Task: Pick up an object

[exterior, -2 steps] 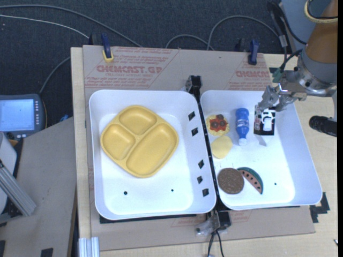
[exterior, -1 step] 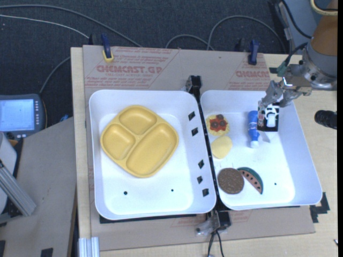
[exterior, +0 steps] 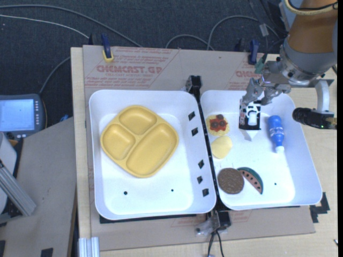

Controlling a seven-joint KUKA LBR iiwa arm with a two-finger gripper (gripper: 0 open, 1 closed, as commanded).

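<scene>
- Hovering over the upper part of the right bin (exterior: 308,159), the gripper (exterior: 250,121) hangs from the grey arm (exterior: 303,42), which reaches in from the right with its orange band above the wrist.
- Whether the gripper is wide, narrow or closed on anything cannot be told from this view, since its tip is small and dark against the white floor.
- No object can be seen lifted clear of the bin, so the pick looks not yet done.
- Candidates lie close by in the right bin: a blue bottle (exterior: 275,132) just beside the tip, a small pizza-like toy (exterior: 217,124), a pale yellow piece (exterior: 221,146), a brown cookie (exterior: 231,180) and a watermelon slice (exterior: 252,179).
- The left bin (exterior: 107,197) bears a yellow divided plate (exterior: 139,141), well apart from the arm.
- Judging by position, descent, closing and lifting all seem left to do.
</scene>
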